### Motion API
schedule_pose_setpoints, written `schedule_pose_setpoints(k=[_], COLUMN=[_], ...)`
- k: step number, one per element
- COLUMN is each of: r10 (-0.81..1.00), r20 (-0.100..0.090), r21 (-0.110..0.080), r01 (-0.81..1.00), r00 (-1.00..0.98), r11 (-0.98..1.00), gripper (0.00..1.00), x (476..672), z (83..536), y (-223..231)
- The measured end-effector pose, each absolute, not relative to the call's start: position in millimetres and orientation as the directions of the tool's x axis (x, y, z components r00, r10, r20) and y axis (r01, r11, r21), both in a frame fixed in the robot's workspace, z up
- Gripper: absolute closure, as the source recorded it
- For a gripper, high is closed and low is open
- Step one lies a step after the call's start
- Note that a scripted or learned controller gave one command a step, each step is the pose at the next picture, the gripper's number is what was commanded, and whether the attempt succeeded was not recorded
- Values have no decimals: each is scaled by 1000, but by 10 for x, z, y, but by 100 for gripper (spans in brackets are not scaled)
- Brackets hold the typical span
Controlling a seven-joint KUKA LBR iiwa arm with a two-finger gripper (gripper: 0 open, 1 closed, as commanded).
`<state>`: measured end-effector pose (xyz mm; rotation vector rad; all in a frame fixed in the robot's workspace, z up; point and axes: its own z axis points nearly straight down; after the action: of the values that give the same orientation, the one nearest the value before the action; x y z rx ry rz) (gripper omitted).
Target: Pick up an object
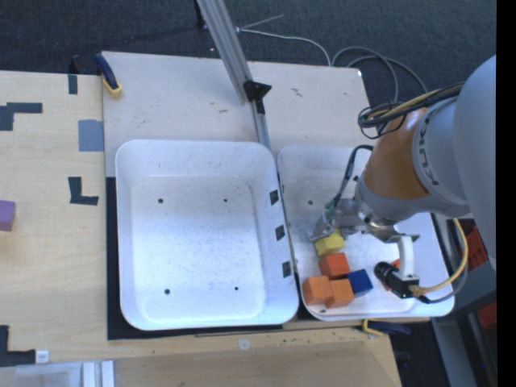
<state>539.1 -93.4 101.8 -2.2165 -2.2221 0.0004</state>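
Four small blocks sit bunched in the right bin [300,176], all toward its near-left corner. Landmark: the yellow block [328,241]. Just nearer the camera than it is an orange block [334,264]; beyond that, nearer still, a larger orange block [327,291] against the bin's front rim; a blue block [359,281] lies right of that larger one, touching or nearly so.

Gripper [332,226] is right over the yellow block, apparently in contact with its top. Jaw spread: cannot tell, the wrist and orange band [393,168] hide it. No block visibly clamped.

Handling guess: look like foam or light plastic cubes: light, stiff enough, matte, not fragile, low slip. Flat parallel faces make for an easy pinch across opposite sides.

Risk: the yellow block sits tilted and tight against the orange block, so a finger may land on the neighbour or shove the cluster. Free sides look like the left and far faces. The left bin [193,232] is irrelevant to the grasp.
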Motion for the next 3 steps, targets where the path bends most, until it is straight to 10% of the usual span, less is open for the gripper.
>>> schedule_pose_setpoints(k=[3], r10=[1000], r20=[0], r21=[3], r01=[1000], r00=[-2], r11=[2], gripper=[100], x=[5299], z=[2461], y=[-240])
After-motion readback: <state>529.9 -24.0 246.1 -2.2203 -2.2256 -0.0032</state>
